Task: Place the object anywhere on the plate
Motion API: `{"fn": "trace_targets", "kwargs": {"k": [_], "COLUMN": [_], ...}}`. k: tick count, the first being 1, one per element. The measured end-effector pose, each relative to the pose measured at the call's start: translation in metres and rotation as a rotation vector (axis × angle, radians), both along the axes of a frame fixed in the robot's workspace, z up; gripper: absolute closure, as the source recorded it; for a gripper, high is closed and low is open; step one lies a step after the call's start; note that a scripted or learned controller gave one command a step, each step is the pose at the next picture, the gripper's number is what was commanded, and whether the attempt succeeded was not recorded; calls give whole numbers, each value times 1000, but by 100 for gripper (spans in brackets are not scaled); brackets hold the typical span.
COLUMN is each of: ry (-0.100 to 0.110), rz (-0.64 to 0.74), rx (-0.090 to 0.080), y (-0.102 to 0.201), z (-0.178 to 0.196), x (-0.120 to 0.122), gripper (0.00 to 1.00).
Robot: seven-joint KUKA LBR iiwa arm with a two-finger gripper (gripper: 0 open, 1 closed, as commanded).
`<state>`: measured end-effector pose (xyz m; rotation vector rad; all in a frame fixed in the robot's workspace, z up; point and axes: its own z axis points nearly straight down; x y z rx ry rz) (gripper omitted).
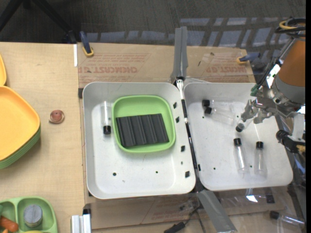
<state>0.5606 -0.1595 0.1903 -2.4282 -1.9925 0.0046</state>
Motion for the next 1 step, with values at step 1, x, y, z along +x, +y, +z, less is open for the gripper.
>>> {"fn": "trace_targets", "kwargs": {"k": [1], "ry": [0], "rz": [0], "rx": [0], "y": [0], "z": [0], "x": [0], "gripper": [0]}}
